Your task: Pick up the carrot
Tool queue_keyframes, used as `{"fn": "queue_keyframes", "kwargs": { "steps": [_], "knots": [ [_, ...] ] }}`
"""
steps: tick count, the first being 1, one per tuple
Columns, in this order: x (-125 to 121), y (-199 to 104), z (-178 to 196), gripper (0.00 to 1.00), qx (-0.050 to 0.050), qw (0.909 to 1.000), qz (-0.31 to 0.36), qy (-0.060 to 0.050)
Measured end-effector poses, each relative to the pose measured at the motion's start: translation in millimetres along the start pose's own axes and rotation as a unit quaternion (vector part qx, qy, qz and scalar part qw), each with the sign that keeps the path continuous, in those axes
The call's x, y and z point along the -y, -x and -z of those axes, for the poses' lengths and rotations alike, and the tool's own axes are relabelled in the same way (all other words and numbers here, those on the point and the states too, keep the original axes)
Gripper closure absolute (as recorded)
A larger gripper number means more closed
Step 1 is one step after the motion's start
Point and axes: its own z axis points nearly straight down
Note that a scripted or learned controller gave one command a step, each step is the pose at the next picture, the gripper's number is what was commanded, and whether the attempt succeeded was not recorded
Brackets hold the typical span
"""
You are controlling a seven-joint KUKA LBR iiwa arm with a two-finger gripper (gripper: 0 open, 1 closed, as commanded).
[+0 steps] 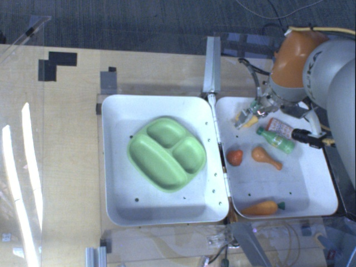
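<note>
Carrot [260, 207], orange with a green tip, lies flat against the right bin's [328, 204] near wall.

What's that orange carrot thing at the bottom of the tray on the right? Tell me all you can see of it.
The carrot is a small orange piece with a dark green stub at its right end, smooth like a plastic toy. It lies flat, lengthwise along the near wall of the right bin, seemingly against it. Nothing else touches it: the claw is at the bin's far side.
</note>
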Motion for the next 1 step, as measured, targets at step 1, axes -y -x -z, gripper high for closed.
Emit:
{"fn": "queue_keyframes", "kwargs": {
  "steps": [1],
  "knots": [
    [-6.2,-85.5,87.8,1.0,-0.001,0.9997,-0.025,0.002]
  ]
}}
